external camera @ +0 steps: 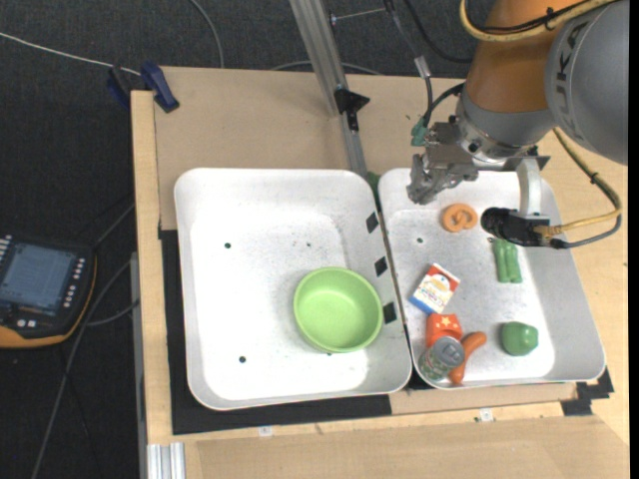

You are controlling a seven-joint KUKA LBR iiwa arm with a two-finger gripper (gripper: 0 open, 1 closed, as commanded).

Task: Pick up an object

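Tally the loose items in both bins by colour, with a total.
Green: 3, the bowl, the stick, the rounded piece
Orange: 3, the round piece, the block, the carrot-like piece
White: 1, the small carton
Silver: 1, the can
Total: 8

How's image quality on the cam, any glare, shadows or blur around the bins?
Camera view: even, soft light; the green bowl casts just a faint shadow in the left bin. No strong glare on the white plastic. The gripper and the small objects in the right bin look slightly soft; straight bench edges, no obvious distortion.
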